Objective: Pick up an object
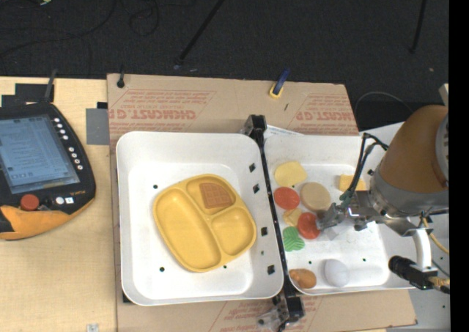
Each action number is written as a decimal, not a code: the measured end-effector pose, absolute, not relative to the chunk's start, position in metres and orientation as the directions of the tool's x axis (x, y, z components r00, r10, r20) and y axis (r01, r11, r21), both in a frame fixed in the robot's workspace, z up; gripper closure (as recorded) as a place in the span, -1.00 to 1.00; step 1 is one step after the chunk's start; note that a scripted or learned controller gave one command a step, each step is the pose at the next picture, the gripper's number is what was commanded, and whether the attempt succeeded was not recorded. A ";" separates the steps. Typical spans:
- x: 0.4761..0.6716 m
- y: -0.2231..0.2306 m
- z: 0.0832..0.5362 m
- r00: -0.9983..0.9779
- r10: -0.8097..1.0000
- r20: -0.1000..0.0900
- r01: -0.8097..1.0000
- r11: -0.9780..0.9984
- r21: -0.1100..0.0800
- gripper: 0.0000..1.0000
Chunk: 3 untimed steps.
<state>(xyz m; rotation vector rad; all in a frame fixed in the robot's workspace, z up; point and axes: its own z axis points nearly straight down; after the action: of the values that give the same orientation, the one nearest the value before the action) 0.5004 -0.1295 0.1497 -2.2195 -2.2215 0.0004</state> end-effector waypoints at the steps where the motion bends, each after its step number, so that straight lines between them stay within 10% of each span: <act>1: 0.500 -0.127 0.190 -0.001 1.000 0.001 1.000 0.001 -0.002 1.00; 3: 0.519 -0.088 0.228 -0.004 1.000 0.002 1.000 0.004 -0.005 1.00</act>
<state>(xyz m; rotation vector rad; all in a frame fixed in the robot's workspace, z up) 0.5188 -0.0881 0.2279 -2.2135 -2.2228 0.0031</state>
